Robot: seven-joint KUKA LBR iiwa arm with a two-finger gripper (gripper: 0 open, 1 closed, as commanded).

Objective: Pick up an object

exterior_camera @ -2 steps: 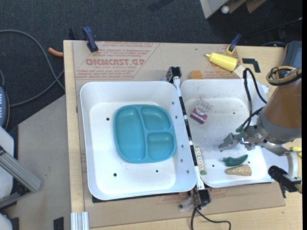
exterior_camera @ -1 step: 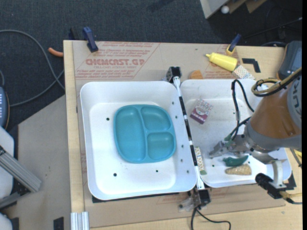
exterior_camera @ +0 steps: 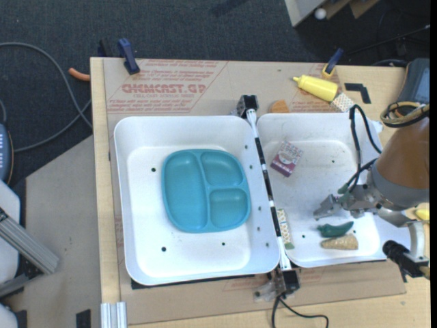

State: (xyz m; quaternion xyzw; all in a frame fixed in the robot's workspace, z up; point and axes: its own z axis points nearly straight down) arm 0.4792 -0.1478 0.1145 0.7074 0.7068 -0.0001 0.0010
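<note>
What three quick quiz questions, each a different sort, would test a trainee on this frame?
1. True or false: the teal divided plate lies in the right bin.
2. Which lies nearest the gripper? A) green object B) purple packet C) yellow bottle
3. Fill in: the yellow bottle lies ___ the bins.

Key: 1 false, it is in the left bin; 2 A; 3 outside.

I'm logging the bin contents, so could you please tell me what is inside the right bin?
The right bin holds a purple packet, a green item and a tan cone. The gripper and arm cover its right part.
</note>
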